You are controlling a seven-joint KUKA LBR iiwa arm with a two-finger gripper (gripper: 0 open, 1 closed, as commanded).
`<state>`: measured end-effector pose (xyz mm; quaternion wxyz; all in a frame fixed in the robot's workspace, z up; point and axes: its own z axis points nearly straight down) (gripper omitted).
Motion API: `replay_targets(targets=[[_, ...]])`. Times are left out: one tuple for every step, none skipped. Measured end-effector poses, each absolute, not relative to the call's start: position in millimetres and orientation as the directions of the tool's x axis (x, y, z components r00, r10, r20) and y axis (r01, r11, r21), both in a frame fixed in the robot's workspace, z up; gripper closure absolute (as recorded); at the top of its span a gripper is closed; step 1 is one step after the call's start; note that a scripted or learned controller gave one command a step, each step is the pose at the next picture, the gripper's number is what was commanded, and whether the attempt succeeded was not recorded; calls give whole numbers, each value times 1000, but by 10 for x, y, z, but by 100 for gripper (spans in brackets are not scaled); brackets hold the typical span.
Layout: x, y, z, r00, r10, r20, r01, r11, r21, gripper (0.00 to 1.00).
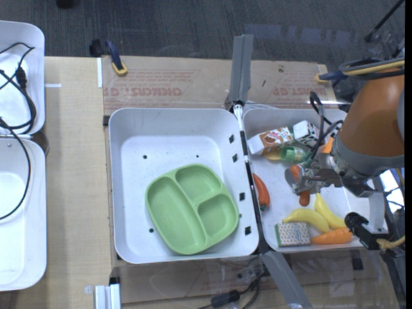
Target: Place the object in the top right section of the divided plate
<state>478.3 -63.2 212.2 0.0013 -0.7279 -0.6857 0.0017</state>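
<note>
From my seat I see the arm (pixel 376 124) reaching in from the right, with the gripper (pixel 308 182) low over the right bin (pixel 254 118), down among the toy food. Whether it is apart or together I cannot tell; the wrist and cables crowd that spot. The task's object is not obviously picked out yet. Nearest the gripper are a small orange piece (pixel 295 170) just beside it, a green bottle (pixel 295 153) above it, and the bananas (pixel 318 216) below. An orange pepper (pixel 261 192) leans on the bin's left wall, a carrot (pixel 331 237) lies along the bottom edge, a speckled sponge-like block (pixel 293 234) sits next to it, and a snack packet (pixel 273 138) lies near the top. The green divided plate (pixel 192 208) lies in the left bin (pixel 122 147), tilted askew on the bin floor, all three sections bare. My worry is clutter: items touch or nearly touch, so a close could nip two things or push one aside and come up with nothing. Then the plate's slant (it is rotated) makes "top right" easy to misjudge, and a drop near a ridge could roll into the neighbouring section.
</note>
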Motion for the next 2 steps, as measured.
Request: replay_targets(targets=[[4772, 210, 1901, -87, 996, -1, 996, 87, -5, 100], [4773, 615, 1905, -395, 919, 1, 919, 395, -4, 100]])
